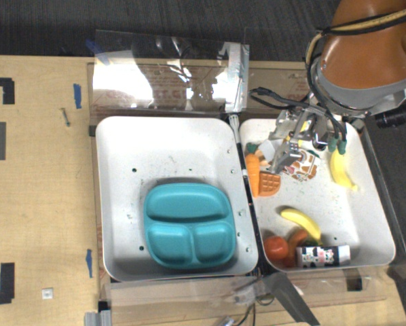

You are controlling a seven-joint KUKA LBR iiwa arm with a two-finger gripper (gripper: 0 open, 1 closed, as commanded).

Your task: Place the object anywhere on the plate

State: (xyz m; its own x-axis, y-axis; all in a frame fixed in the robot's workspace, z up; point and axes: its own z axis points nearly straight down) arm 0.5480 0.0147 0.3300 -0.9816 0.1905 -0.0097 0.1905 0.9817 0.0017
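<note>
On the counter (33, 202) I have two white bins side by side. The left bin (121, 148) carries only the teal plate (188, 225), a sectioned dish sitting toward the near edge, flat and uncovered, so I judge it is staged there as the drop target with room on all sides for a descent. The right bin (373, 202) is the supply side, and everything I might pick is scattered in it.

The arm (366, 39) comes in from the right, its orange band high over the far corner of the right bin, wrist pointed down and slightly toward the divider between the bins. The gripper (291, 145) hangs low over the far left part of that bin, amid cables. I cannot tell how its jaws stand; the metal parts and clutter blur together there, and I see nothing clearly pinched.

Just below the gripper lie a brown-and-white patterned piece (305, 168), an orange waffle-like square (269, 183) and a carrot (253, 170) along the divider wall. A pale banana (339, 168) lies to the right, well apart. Near the front sit a riper banana (301, 221), a tomato (277, 248) and a small labelled bottle (323, 255) on its side.

My guess is the target is one of the pieces beneath the gripper; none is on the plate yet.
</note>
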